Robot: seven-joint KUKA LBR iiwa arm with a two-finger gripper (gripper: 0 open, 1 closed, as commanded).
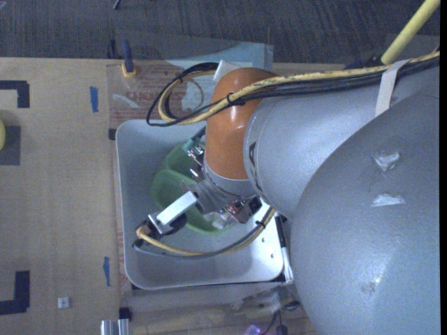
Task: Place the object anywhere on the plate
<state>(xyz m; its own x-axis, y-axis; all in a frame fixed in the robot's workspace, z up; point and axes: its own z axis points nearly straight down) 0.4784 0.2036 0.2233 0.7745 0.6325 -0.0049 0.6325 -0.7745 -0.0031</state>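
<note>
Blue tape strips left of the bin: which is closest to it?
The lower strip, just off the bin's left wall near its bottom corner. The upper strip lies farther out, above the top corner.

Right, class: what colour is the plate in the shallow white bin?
The round plate is pale green, seen best in the camera view.

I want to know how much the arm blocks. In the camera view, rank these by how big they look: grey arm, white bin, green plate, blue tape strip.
1. Grey arm, nearest the camera.
2. White bin.
3. Green plate, partly hidden by the arm, so true size unsure.
4. Blue tape strip.
</note>
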